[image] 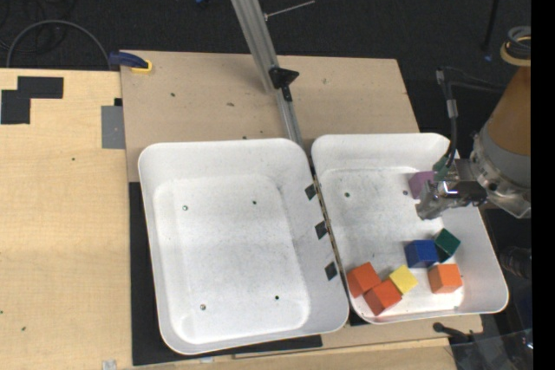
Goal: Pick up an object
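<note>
Crowding the right bin's (381,153) near corner, red (364,277), yellow (403,279), orange (445,277), blue (421,252) and green (447,243) blocks are sitting apart from a purple block (421,182) farther back. Reaching in beside the purple one, the gripper (431,204) is hovering, finger state impossible to tell. Alongside, the left bin (225,153) is lying.

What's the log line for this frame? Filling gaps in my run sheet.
gripper over right bin | beside purple block | nothing seen held | six blocks in bin
</note>
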Available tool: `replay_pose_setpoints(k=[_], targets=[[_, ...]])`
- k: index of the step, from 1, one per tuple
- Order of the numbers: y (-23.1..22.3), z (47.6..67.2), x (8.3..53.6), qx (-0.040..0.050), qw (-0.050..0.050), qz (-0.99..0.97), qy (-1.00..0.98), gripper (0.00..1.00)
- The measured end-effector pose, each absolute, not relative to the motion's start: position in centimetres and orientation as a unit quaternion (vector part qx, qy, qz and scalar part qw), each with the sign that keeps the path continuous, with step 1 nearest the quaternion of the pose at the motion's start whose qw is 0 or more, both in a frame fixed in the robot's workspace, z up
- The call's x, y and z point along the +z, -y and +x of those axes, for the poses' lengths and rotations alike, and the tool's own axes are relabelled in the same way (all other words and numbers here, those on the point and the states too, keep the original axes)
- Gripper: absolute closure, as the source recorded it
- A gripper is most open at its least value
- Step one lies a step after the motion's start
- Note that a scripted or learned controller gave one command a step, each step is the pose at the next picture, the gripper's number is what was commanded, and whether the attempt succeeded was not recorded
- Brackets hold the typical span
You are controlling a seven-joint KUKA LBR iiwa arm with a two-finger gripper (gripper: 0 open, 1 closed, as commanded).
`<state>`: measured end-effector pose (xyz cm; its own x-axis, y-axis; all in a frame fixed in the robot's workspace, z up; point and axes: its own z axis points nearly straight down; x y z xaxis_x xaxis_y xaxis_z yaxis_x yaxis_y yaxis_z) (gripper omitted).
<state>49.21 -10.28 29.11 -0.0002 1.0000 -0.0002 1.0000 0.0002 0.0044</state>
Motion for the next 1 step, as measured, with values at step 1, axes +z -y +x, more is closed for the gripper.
replay_pose_setpoints(k=[1], targets=[[10.16,49.22,28.65,-0.0010,-0.001,0.706,-0.709,0.00]])
